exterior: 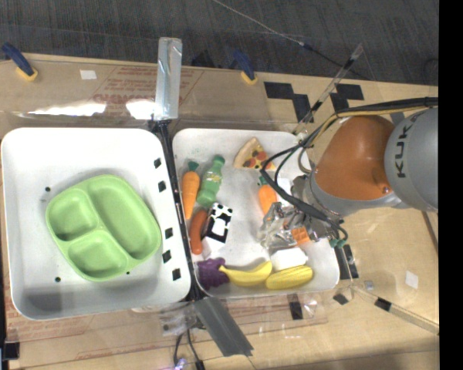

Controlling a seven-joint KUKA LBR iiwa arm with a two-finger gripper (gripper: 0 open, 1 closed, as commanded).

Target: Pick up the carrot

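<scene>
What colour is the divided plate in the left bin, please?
Light green, clearest in the camera view.

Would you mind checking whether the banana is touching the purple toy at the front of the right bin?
Touching. In the camera view, the banana's left tip meets the purple toy with no white bin floor visible between them.

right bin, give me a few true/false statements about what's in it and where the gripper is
1. The gripper is over the right bin. True.
2. The green divided plate lies in the right bin. False: it lies in the left bin.
3. A carrot lies along the right bin's left wall. True.
4. The banana lies at the bin's far edge. False: it lies at the near edge, beside the purple toy.
5. The pizza slice lies near the far edge. True.
</scene>
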